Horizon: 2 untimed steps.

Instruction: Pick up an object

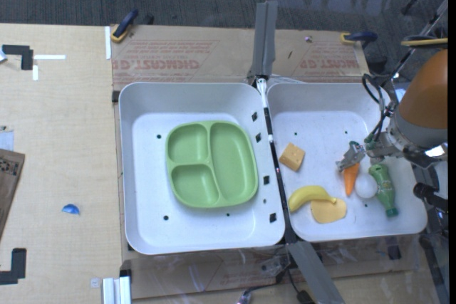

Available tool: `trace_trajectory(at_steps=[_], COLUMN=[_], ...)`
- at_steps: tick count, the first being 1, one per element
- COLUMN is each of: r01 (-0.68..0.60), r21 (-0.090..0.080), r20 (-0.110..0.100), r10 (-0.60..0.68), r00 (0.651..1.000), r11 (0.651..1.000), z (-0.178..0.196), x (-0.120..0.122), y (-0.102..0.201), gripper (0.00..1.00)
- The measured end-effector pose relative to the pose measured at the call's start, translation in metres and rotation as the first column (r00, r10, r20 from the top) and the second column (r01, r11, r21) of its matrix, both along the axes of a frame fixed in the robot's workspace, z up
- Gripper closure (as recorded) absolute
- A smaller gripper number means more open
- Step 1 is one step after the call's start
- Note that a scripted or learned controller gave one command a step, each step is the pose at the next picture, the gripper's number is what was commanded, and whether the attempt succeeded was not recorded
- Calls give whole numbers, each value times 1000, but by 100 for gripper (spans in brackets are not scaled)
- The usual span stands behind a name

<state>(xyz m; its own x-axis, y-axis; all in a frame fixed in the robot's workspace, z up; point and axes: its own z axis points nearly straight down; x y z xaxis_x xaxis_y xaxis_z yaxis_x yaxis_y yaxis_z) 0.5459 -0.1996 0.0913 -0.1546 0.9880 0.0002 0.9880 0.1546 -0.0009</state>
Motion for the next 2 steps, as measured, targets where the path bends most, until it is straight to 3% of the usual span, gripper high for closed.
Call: trace_trajectory(at_steps=[1,2], r01=[3,60], r21=[0,-1], r20=[1,2], r10=[-3,-60], r00=[1000,998], r11=[1000,998], z=[9,92], x=[0,62], y=[0,34], gripper=[100,100])
